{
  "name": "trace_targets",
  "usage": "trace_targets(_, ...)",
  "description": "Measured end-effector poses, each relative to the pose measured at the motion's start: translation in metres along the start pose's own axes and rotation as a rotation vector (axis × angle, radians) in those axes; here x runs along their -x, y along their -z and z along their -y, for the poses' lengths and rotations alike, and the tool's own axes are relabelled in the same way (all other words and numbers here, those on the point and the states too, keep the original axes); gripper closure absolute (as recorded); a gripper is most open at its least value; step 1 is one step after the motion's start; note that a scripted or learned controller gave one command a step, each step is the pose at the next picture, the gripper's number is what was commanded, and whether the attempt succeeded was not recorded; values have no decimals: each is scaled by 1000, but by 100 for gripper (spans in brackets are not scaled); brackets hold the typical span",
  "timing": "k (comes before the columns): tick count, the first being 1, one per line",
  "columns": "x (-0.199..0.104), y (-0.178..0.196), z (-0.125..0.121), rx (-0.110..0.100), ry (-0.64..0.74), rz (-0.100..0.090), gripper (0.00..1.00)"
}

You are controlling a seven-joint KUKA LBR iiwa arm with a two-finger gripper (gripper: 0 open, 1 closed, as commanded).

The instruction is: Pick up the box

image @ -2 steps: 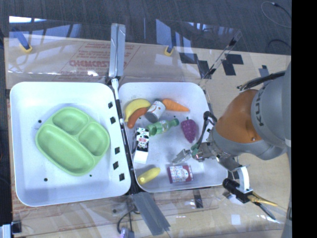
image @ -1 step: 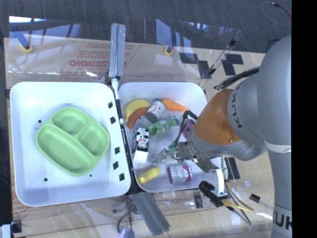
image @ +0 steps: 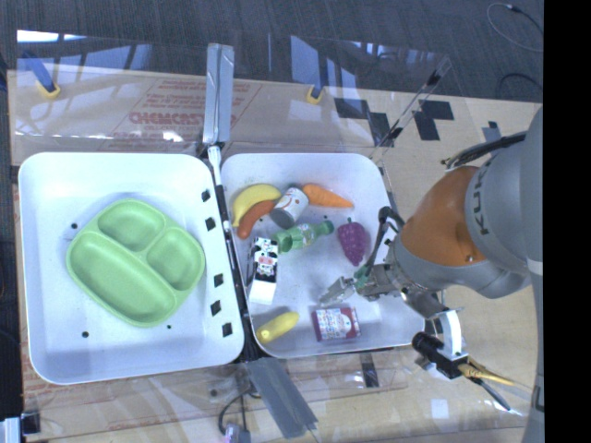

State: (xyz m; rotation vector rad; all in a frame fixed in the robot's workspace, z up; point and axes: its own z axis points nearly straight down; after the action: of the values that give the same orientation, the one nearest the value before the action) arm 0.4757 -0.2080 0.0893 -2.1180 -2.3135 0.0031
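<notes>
The box [image: 265,268] is a small white carton with black patches, lying near the left wall of the right bin [image: 305,166]. My gripper [image: 338,291] hangs low over the bin's right half, between the purple grapes [image: 354,241] and the red can [image: 335,322]. It is well to the right of the box and apart from it. The grey arm with its orange band [image: 443,233] reaches in from the right over the bin's rim.
Around the box lie a banana [image: 251,201], a carrot [image: 326,196], a green bottle [image: 303,236], a small upright container [image: 290,204] and a yellow piece [image: 278,325]. The left bin [image: 46,183] holds a green divided plate [image: 137,260].
</notes>
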Motion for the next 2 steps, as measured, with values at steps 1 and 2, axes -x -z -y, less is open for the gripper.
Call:
trace_targets(1,-38,-1,-3,-4,5,-2,0)
trace_targets(2,2,0,0,0,41,0,0)
